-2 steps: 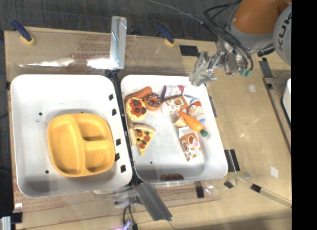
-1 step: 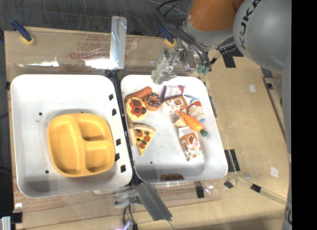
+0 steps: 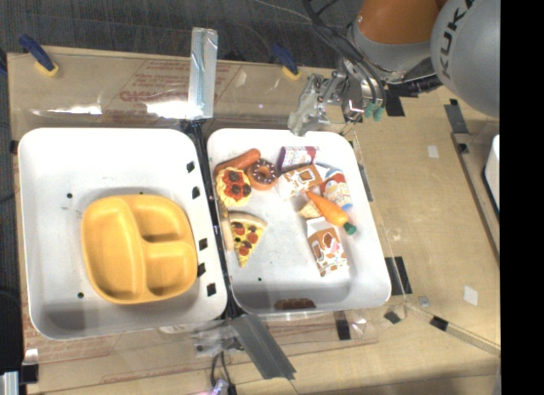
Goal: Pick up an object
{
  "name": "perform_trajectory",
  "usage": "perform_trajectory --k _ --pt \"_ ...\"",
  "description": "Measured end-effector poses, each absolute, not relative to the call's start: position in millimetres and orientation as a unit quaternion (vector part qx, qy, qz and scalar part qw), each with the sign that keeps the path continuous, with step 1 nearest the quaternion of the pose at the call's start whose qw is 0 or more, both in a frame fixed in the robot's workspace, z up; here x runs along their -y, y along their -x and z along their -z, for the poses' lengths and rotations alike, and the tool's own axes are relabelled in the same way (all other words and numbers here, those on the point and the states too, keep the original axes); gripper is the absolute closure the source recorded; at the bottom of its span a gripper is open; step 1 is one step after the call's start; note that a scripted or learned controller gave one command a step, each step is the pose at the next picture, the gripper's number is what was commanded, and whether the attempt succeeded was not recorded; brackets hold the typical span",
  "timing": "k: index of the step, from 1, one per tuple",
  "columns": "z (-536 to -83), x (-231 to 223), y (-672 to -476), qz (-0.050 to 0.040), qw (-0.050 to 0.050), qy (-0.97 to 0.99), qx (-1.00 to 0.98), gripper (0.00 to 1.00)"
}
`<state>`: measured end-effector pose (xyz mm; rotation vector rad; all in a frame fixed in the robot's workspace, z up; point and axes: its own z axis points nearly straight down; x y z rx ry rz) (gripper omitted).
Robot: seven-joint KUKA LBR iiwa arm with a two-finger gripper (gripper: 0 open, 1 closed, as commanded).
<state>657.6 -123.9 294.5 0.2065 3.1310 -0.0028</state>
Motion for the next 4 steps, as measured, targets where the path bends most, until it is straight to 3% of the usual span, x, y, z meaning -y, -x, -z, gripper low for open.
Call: perform_trajectory --k 1,2,3,4 --pt "-329.2 185.9 -646.1 0.0012 0.002 -0.153 -0.988 1.00" --pt "-289.9 91.2 -648.4 -0.0003 0.000 -0.177 -0.984 1.00" --pt "-335.5 180.1 -641.1 0.0015 0.003 -0.188 -0.982 1.00" --pt "-133.3 209.2 -634.8 -0.0003 -0.002 -0.109 -0.994 1.00"
